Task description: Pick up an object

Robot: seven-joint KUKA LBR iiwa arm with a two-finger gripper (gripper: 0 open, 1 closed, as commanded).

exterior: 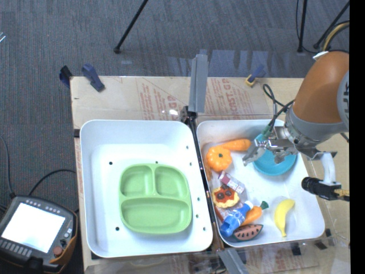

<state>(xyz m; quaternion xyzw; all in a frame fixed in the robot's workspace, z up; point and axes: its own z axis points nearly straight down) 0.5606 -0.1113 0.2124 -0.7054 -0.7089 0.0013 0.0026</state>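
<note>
Pincer (258,151) over right bin (311,221), at left rim of blue bowl (276,163); fingers look spread, nothing between them. Likeliest target: bowl, touching or just under pincer on its right. Judged light, stiff, smooth plastic, so slippery; best taken by thin rim, one finger inside, one outside. Pumpkin (218,158) just left of bowl, carrot (235,145) beside it; both judged light, hard toys. Banana (283,215) nearer than bowl, well apart.

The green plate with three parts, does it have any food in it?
Empty. The green plate sits alone in the left bin; all three compartments show bare green.
</note>
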